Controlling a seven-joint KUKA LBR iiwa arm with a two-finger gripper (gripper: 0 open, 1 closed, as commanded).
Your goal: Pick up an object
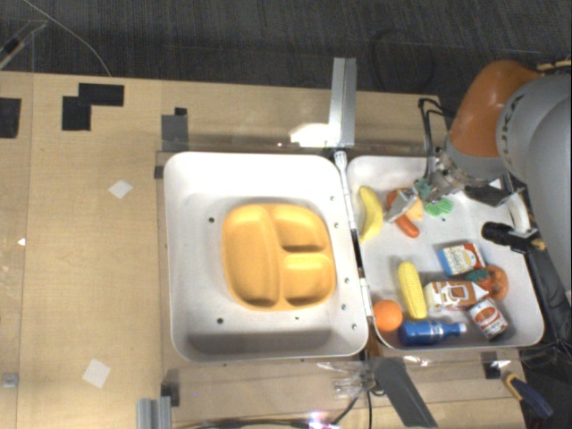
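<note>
The right bin (527,329) holds several toy foods. A yellow banana (369,212) lies at its left wall. Beside the banana, an orange carrot (407,226) lies with a green piece (438,207) just to its right. My gripper (429,189) hangs over the bin's far part, right above the carrot and the green piece. A corn cob (410,289), an orange (387,315) and a blue bottle (431,332) sit near the front. A small carton (459,258), a ketchup-like bottle (458,291) and a red can (488,318) lie to the right.
The left bin (192,329) carries a yellow divided tray (277,254) in its middle. A metal post (343,105) stands behind the wall between the bins. The arm's grey and orange body (500,123) looms over the right bin's far right corner.
</note>
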